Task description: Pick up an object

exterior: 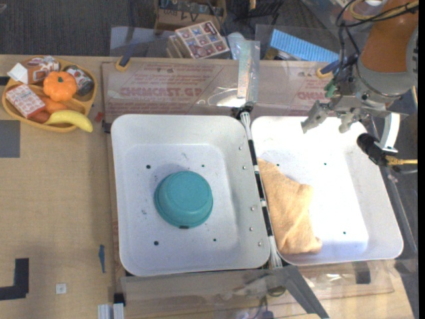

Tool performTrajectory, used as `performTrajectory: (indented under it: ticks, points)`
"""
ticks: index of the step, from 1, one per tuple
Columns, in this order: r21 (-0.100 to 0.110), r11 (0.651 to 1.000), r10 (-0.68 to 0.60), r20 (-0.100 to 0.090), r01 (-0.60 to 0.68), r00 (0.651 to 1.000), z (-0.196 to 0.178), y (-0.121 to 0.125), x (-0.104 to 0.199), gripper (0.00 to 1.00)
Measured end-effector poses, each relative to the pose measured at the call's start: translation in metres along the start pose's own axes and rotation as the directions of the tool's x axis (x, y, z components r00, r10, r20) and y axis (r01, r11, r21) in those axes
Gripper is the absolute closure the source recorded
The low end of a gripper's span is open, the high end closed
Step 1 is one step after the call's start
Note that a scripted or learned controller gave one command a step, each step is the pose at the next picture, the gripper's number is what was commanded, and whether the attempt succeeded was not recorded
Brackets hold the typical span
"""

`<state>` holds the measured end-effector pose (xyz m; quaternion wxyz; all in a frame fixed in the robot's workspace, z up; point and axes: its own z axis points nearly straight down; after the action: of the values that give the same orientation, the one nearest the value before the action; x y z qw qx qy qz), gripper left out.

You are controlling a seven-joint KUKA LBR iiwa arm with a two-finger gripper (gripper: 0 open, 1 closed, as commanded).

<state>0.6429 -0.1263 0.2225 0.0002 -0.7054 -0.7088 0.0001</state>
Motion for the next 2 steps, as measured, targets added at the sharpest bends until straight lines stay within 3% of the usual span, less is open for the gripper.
performTrajectory:
  ticks: [1,2]
  points:
    - [0.0,0.995,-0.095,0.0,0.095,0.995,0.084,-0.074,0.006,0.0]
    - [-0.018,0.909,-0.417,0.008,0.417,0.909,0.13,-0.096,0.001,0.0]
